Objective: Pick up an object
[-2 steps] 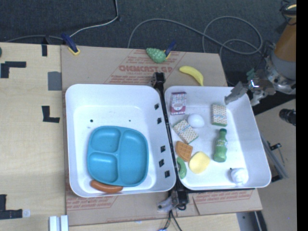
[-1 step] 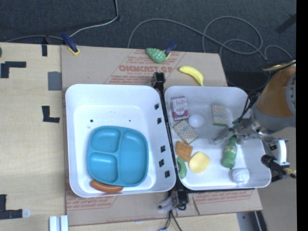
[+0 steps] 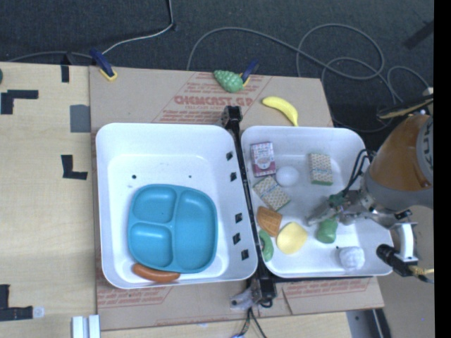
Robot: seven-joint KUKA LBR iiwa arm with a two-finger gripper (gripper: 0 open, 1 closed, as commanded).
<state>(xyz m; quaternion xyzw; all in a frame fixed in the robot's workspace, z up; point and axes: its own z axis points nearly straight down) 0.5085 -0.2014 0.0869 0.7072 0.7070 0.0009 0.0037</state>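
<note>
The right bin (image 3: pixel 303 136) holds several small objects. Among them are a pink box (image 3: pixel 262 157), a white ball (image 3: pixel 287 176), a tan checkered block (image 3: pixel 320 167), a patterned packet (image 3: pixel 271 192), an orange piece (image 3: pixel 269 220) and a yellow lemon (image 3: pixel 292 238). A green cup-like object (image 3: pixel 325 231) and a white lump (image 3: pixel 351 258) lie there too. My gripper (image 3: pixel 331 208) hangs low in the right part of this bin, just above the green object and to the right of the lemon. Nothing visibly sits in its grasp.
The left bin (image 3: pixel 113 153) carries a blue divided plate (image 3: pixel 173 227) and a sausage (image 3: pixel 155 273) by its front wall. A banana (image 3: pixel 280 108) and a green toy (image 3: pixel 229 79) lie on the cardboard behind the bins. Cables run across the dark floor beyond.
</note>
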